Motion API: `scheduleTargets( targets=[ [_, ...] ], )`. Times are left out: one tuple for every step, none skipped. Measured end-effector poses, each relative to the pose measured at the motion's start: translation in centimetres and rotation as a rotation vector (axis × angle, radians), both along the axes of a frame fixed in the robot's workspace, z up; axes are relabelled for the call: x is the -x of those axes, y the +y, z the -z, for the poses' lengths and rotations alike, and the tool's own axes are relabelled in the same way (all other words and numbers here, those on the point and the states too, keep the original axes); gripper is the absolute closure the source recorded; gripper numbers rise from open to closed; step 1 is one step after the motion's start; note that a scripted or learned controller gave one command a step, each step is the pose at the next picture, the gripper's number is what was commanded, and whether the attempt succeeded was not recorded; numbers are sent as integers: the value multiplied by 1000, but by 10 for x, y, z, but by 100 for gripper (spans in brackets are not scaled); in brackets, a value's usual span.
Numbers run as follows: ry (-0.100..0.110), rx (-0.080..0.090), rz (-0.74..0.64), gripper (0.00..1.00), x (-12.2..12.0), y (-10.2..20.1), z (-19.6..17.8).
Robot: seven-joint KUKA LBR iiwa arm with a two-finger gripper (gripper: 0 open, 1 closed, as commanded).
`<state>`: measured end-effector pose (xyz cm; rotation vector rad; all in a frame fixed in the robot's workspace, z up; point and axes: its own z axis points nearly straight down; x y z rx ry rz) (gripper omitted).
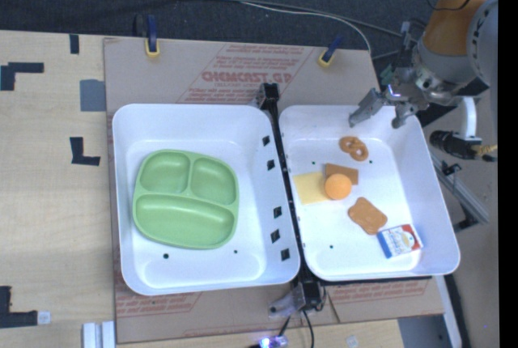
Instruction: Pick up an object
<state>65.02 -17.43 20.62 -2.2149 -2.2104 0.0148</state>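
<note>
The tool point(380, 113) was seen open and empty above the far rim of the right bin point(429, 168). Nothing had been lifted: the pretzel point(353, 147), nearest it, and the orange ball point(338, 187) lay untouched inside. The grasp remained undone.

left bin point(129, 176): divided plate point(185, 199) inside | right bin point(429, 176): pretzel point(353, 147) upper middle, ball point(338, 187) centre, carton point(400, 241) lower right | claw point(379, 113) over right bin's upper edge
</note>
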Motion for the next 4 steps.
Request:
scheduleTargets(
  targets=[
    [-14, 3, -3, 0, -3, 0, -9],
    [-8, 2, -4, 0, -7, 0, 54],
    [-11, 3, -4, 0, -4, 5, 98],
    [-20, 9, -5, 0, -6, 4, 118]
  ],
)
